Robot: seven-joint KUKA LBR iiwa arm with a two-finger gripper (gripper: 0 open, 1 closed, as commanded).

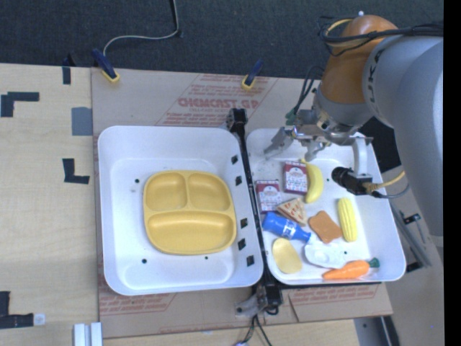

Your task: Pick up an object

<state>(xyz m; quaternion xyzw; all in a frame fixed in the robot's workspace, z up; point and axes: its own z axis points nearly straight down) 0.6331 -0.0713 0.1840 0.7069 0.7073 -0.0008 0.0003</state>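
Note:
My gripper (292, 148) hangs over the far end of the right bin (389, 229), fingers spread open with nothing between them. Just below it lie a red packet (294, 177) and a banana (315, 183). A second red packet (267, 194), a pizza slice (292, 209), a blue bottle (286, 228), an orange toast piece (325, 226), a corn cob (348, 218), a pale yellow piece (287, 256), a white item (323, 253) and a carrot (349, 269) fill the near part of the bin.
The left bin (119, 193) holds a yellow divided plate (189, 212). A black divider (243, 171) runs between the bins. The arm's grey body and orange band (356, 56) loom at the upper right. Two blue-yellow clamps (106, 65) sit at the cardboard's far edge.

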